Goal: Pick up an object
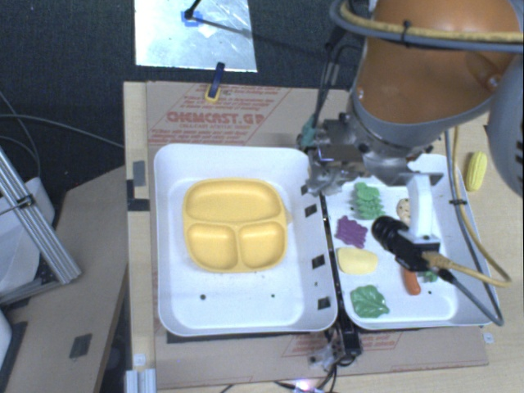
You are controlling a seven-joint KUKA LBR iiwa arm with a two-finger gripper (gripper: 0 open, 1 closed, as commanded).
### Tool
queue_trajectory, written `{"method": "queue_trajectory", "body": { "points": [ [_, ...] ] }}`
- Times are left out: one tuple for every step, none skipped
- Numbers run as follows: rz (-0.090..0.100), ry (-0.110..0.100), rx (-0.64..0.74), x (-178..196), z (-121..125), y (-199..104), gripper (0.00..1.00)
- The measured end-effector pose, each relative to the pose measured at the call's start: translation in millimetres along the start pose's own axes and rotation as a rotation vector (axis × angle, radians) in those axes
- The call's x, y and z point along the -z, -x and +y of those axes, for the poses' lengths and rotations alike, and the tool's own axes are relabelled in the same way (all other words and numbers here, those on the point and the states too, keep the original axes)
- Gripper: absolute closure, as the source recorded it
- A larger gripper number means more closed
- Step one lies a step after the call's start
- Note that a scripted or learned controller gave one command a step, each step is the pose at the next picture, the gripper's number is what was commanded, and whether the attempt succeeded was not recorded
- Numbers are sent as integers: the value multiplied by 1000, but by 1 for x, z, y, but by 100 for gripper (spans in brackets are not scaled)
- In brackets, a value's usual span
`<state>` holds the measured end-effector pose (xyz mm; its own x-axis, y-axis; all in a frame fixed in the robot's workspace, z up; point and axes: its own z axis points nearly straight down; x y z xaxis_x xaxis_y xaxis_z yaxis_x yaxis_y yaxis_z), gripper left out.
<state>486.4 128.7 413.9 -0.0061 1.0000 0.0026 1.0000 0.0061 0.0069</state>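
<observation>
My gripper (318,180) hangs under the big orange and grey arm (434,47), over the strip where the two white bins meet, at the top left corner of the right bin (458,313). That bin holds a green leafy toy (367,200), a purple piece (352,232), a pale yellow piece (357,260), another green piece (368,301), a small orange carrot (412,283) and a speckled round piece (404,210). The closest one, the green leafy toy, lies a little to the gripper's right. Nothing shows between the gripper's tips.
The left bin (176,301) carries a yellow divided plate (235,223). A yellow corn toy (476,170) lies outside the right bin, by its right rim. Cardboard (221,117) lies under both bins, with a shiny metal sheet (196,23) behind it.
</observation>
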Motion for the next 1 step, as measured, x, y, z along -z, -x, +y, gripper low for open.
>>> {"method": "queue_trajectory", "body": {
  "points": [
    [-5, -15, -8, -111, 19, 16, 100]
  ]
}}
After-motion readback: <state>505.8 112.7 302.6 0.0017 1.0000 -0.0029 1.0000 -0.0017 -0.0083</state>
